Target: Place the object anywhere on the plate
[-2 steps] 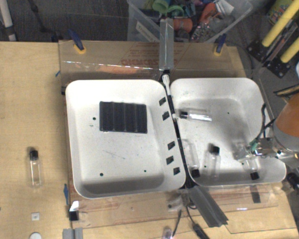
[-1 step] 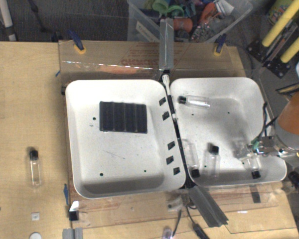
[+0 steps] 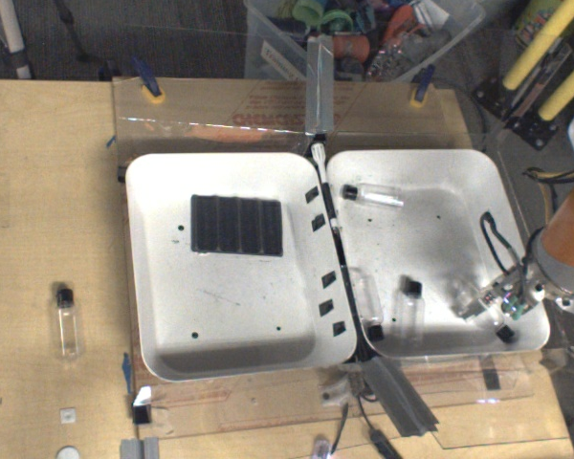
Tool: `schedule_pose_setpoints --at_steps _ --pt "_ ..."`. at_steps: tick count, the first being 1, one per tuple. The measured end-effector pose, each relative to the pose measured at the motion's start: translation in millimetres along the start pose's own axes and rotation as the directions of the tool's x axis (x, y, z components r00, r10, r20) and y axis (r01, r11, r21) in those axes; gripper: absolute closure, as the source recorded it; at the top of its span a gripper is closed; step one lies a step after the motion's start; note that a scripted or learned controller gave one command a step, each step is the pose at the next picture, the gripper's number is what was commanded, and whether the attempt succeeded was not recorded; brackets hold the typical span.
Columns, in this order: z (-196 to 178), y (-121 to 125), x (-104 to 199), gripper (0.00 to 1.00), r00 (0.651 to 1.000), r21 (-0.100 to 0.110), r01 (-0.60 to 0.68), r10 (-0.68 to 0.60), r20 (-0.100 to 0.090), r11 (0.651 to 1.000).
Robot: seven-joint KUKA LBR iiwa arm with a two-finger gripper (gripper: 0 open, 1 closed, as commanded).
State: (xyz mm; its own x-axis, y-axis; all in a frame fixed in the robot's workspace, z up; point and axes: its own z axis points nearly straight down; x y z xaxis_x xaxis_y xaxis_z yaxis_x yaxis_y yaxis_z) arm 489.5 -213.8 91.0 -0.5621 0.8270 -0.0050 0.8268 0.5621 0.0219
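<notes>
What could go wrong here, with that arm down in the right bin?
1. The vials are clear and hard to make out against the white bin: one lies near the top, another near the middle. The tool sits in the lower right corner, away from both, so a grab there may well miss.
2. The dark plate is in the other bin, across the divider; a vial could slip on the way over.

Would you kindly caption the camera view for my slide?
Gripper low in the right bin near clear vials; dark ridged plate in the left bin.
</notes>
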Motion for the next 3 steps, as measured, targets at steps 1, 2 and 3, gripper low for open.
schedule_pose_setpoints --at_steps 1,2,3 --pt "-10 2 0 1.0 1.0 -0.003 0.0 0.0 0.001 1.0" --pt "1 -1 2 1.0 0.856 0.0 0.517 -0.517 -0.007 0.856" --pt "-9 1 2 1.0 0.856 -0.003 0.517 -0.517 -0.003 0.856"
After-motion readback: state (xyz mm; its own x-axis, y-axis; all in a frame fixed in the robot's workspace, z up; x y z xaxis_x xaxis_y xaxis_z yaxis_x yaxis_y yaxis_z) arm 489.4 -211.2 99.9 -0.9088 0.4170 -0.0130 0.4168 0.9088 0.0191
